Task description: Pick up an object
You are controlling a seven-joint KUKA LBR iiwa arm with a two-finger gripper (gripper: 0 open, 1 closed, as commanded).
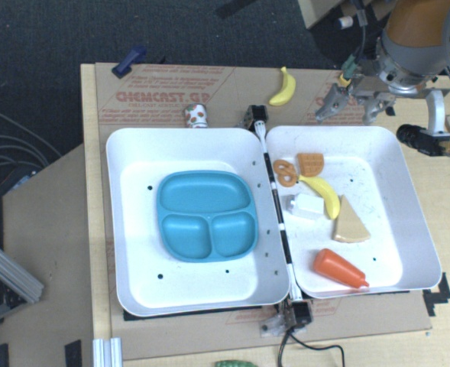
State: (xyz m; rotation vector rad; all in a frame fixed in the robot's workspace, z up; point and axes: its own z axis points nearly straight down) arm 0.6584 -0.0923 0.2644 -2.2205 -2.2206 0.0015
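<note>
nearest the camera, at the worktop's point(110, 312) front edge, sits a small green thing point(236, 364), cut off by the frame and too little of it visible to name. behind it lie two white bins side by side. the left bin point(125, 274) holds a blue divided plate point(206, 214) lying flat in its middle. the right bin point(419, 243) holds the pickable things: an orange toy carrot point(339, 269) toward the front, a tan wedge-shaped piece point(351, 225) beside a banana point(325, 196), a small white block point(307, 206) touching the banana's near side, a pretzel point(286, 173) and an orange-brown piece point(311, 164) toward the back. a second banana point(283, 89) lies on the worktop behind the bins, near a small spotted figure point(196, 115).

the gripper point(353, 104) hovers above the worktop just behind the right bin's back rim, its fingers point(331, 105) spread apart and nothing between them.

the carrot looks like the easiest target: it lies apart from the others, seems a light, rigid plastic toy, likely smooth and a bit slippery. gripping across its thicker end should hold better than the tapering tip.
</note>
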